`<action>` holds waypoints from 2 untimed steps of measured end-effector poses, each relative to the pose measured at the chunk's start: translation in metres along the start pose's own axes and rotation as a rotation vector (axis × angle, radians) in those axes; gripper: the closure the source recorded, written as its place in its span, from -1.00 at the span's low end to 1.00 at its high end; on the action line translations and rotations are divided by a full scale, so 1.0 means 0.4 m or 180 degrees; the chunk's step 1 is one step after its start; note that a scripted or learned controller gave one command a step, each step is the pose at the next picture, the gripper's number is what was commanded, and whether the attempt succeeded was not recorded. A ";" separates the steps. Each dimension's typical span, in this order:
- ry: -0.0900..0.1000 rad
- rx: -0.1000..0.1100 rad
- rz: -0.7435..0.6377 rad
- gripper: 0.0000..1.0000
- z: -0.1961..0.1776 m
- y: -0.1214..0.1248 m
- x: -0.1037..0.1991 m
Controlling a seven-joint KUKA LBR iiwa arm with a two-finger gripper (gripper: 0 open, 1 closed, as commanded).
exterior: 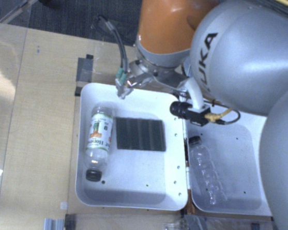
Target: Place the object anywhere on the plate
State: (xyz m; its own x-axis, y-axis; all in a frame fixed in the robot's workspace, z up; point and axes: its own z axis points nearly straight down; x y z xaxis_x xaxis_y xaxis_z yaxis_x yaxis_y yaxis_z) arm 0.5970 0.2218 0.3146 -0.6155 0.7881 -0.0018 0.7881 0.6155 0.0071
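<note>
A dark grey ribbed plate (pixel 139 134) lies flat in the middle of the left bin (pixel 124 187). Just left of it a clear bottle (pixel 99 140) with a green and orange label lies on its side, its black cap toward the near edge. My gripper (pixel 122 88) hangs over the far left rim of this bin, above and beyond the bottle's base, with nothing seen in it. The wrist and orange band hide the bin's far edge behind it.
The right bin (pixel 237 201) holds a clear unlabelled plastic bottle (pixel 206 169) with a black cap, lying on its side. A black cable connector (pixel 188 112) hangs from the arm over the divide between the bins. Bare wooden bench lies to the left.
</note>
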 end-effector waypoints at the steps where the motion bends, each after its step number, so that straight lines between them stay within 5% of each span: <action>1: -0.0001 0.0000 0.0000 -1.00 0.000 0.000 0.000; 2: -0.0008 -0.0019 -0.0011 1.00 -0.029 0.003 -0.001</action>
State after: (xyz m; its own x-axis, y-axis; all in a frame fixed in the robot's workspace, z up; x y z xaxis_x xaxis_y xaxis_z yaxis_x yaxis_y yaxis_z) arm 0.5982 0.2224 0.3264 -0.6182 0.7860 -0.0044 0.7859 0.6182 0.0131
